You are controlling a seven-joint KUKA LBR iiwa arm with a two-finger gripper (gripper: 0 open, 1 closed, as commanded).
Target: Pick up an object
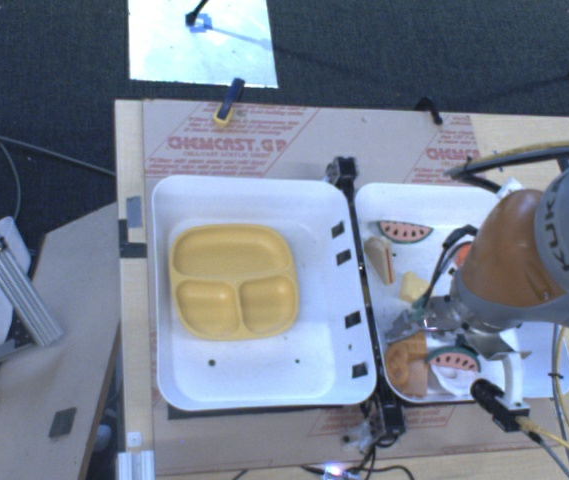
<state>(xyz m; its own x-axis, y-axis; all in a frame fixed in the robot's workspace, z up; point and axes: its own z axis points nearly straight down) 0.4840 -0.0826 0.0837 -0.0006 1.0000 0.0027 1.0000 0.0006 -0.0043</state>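
You have the arm [524, 258] reaching in from the right, low over the right bin [434, 196]. Its gripper [434, 326] sits near that bin's lower left part, but you cannot tell its state or whether it has hold of anything. Just below it lie a watermelon slice [454, 360] and an orange-brown toy [407, 361]. Another watermelon slice [405, 231] lies near the bin's top, with a wedge-shaped piece [380, 259] and a yellow piece [413, 287] below. In the left bin [264, 368] sits a yellow divided plate [232, 279].
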